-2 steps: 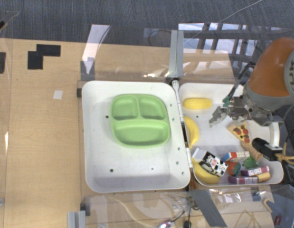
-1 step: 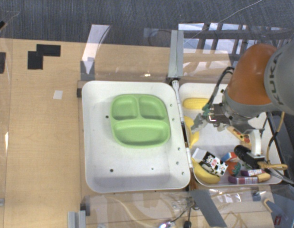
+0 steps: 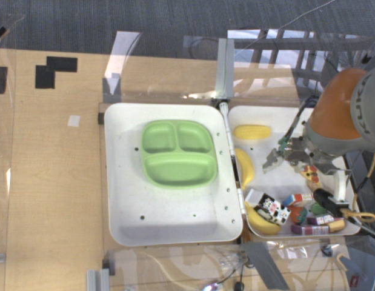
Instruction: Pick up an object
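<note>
Two white bins sit side by side; the gripper [image 3: 275,160] hangs over the right bin [image 3: 278,115], fingers spread, pinching nothing. Bananas [image 3: 252,132] lie at its far-left; small clutter [image 3: 296,214] crowds the near side. Best to descend squarely onto one isolated item.

We cannot tell how the fingers of the gripper [image 3: 277,157] stand, since they show as a small grey blur over the right bin [image 3: 266,115], and the arm [image 3: 341,111] above them runs off the picture's right edge and covers that bin's far right side. The small things heaped in the bin's near right corner [image 3: 314,214] overlap too much for us to name them, and the yellow bowl [image 3: 263,222] lies half under a black-and-white piece [image 3: 273,208].
</note>
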`<action>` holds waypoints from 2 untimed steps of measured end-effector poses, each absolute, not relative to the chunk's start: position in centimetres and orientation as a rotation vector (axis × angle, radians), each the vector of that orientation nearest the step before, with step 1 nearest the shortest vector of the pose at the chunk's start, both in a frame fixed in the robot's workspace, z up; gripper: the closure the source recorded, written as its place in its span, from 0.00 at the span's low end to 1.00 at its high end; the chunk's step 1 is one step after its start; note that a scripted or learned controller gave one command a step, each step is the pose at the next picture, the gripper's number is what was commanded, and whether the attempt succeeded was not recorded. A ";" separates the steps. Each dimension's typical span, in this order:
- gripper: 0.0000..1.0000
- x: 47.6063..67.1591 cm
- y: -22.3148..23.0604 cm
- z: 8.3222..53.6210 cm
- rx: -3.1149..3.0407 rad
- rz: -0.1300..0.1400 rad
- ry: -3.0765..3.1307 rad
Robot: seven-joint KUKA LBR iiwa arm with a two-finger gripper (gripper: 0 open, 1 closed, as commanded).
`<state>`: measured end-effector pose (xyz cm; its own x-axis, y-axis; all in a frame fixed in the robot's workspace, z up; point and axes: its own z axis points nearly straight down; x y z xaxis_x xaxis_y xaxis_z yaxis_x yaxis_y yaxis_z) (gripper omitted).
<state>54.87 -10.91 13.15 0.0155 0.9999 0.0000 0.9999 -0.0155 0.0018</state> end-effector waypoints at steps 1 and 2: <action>0.00 49.2 -12.6 9.1 2.144 0.017 2.278; 0.00 55.1 -8.9 9.1 2.088 0.020 2.327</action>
